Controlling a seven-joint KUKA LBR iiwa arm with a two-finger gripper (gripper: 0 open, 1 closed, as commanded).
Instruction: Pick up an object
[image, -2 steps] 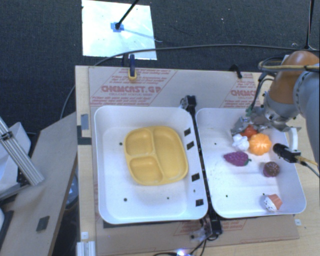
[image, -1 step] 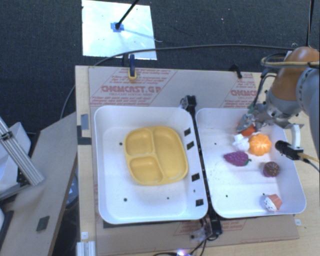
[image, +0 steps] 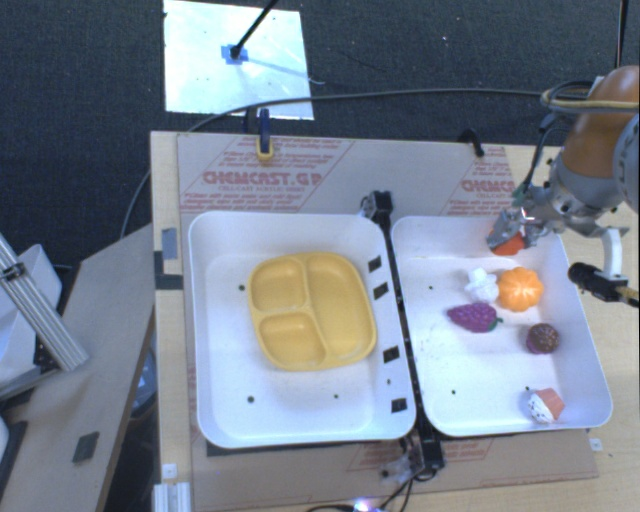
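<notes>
My gripper (image: 511, 236) hangs at the far edge of the right bin (image: 500, 400), reaching in from the right. A small orange-red object (image: 507, 244) sits between its fingertips, and the fingers look shut on it. Loose on the bin floor lie a small white piece (image: 481, 283), an orange pumpkin-shaped toy (image: 520, 288), a purple grape cluster (image: 474, 317), a dark maroon ball (image: 542, 338) and a white-and-orange piece (image: 545, 405).
The left bin (image: 215, 400) holds a yellow divided tray (image: 310, 310) near its middle. A black-clipped divider (image: 392, 310) runs between the bins. A black part of the arm (image: 600, 282) juts over the right bin's right rim.
</notes>
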